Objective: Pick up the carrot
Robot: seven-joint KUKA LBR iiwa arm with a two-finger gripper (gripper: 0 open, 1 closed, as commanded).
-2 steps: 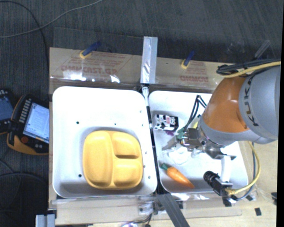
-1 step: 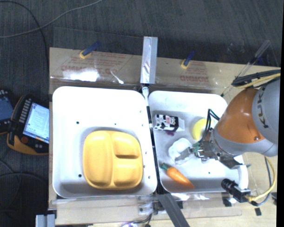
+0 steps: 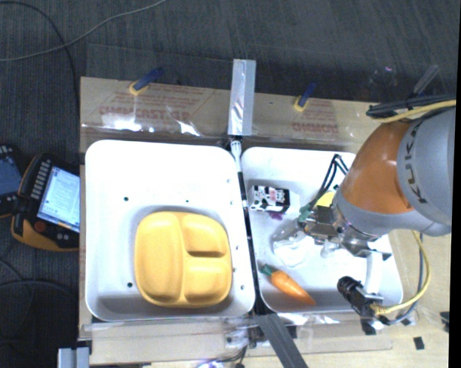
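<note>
The carrot (image 3: 289, 283), orange with a small green stem end pointing left, lies flat near the front wall of the right bin (image 3: 378, 286). My gripper (image 3: 303, 236) hangs over the middle of that bin, just above and slightly right of the carrot, and is apart from it. The grey arm with its orange band (image 3: 374, 184) covers the bin's right half. Nothing orange shows at the gripper. A pale, whitish patch (image 3: 290, 253) sits right under it.
A small black-and-white object (image 3: 269, 197) lies at the back left of the right bin. A yellow divided tray (image 3: 184, 257) rests in the left bin (image 3: 117, 175). A black fitting with cables (image 3: 356, 293) hangs by the front right.
</note>
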